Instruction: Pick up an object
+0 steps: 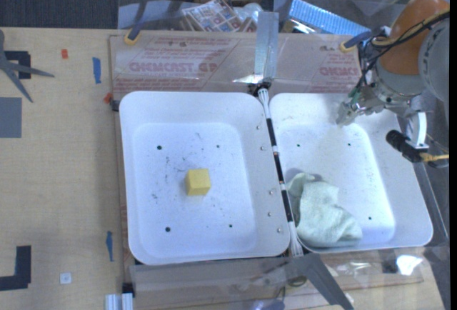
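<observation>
A small yellow block (198, 181) lies near the middle of the left bin (143, 116). A crumpled pale green cloth (321, 212) rests in the front left part of the right bin (378, 158). My gripper (348, 113) hangs over the back of the right bin, well behind the cloth and far right of the block. Nothing shows between or under its tip. The grey arm with its orange band (421, 19) comes in from the upper right.
A metal divider (268, 51) and taped clear sheets stand behind the bins. A black part (405, 146) of the arm juts over the right bin's right rim. Wooden bench surface lies to the left.
</observation>
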Controlling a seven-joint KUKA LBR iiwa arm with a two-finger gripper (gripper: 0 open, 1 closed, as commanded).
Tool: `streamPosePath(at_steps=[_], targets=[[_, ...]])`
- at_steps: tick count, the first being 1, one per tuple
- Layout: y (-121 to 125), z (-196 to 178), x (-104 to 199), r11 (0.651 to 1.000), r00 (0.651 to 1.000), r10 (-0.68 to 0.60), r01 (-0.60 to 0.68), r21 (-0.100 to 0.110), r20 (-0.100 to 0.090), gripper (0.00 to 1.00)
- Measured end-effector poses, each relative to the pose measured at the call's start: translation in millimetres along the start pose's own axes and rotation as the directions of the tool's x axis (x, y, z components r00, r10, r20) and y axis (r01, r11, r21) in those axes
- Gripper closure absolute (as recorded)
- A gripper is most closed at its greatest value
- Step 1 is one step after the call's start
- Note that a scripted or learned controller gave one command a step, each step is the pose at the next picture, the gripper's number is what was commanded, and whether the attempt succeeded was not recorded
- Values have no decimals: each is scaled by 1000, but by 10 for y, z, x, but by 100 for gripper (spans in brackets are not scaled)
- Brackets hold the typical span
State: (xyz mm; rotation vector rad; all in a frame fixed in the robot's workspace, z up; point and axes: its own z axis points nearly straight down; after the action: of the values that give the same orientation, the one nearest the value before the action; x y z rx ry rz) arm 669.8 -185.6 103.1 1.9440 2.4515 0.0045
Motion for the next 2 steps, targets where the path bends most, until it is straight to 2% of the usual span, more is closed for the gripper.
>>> streamPosePath(at_steps=[1, 2], targets=[[17, -121, -8, 1000, 1000, -2, 2, -6, 5, 100], [-273, 162, -313, 965, 965, 263, -263, 10, -4, 100]])
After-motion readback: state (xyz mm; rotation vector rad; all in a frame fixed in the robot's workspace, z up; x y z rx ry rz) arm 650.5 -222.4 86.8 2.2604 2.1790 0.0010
